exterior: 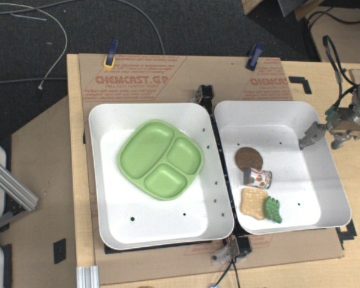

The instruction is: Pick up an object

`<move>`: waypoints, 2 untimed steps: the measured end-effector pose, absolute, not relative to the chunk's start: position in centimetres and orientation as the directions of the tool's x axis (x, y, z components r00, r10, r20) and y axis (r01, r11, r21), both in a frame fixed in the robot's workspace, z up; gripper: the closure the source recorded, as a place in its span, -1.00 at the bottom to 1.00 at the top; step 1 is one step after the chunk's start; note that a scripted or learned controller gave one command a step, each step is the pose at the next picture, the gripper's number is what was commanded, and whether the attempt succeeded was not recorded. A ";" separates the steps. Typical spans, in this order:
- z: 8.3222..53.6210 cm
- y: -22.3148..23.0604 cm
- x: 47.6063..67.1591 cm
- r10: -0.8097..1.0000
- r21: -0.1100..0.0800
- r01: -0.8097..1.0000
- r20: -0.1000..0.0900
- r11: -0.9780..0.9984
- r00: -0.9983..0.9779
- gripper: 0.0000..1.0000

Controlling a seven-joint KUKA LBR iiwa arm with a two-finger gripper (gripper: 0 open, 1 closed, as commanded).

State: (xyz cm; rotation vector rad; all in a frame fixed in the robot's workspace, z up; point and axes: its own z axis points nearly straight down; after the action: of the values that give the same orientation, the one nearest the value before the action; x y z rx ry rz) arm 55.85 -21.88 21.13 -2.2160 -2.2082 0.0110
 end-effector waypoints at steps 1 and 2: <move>21.9 -21.8 56.2 1.000 0.000 1.000 0.001 0.000 0.000 -1.00; 16.9 -22.3 55.3 1.000 -0.006 1.000 0.003 -0.001 0.001 -1.00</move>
State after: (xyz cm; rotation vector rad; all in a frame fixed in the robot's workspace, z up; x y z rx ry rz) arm 55.25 -22.30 16.92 -2.2177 -2.2158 0.0040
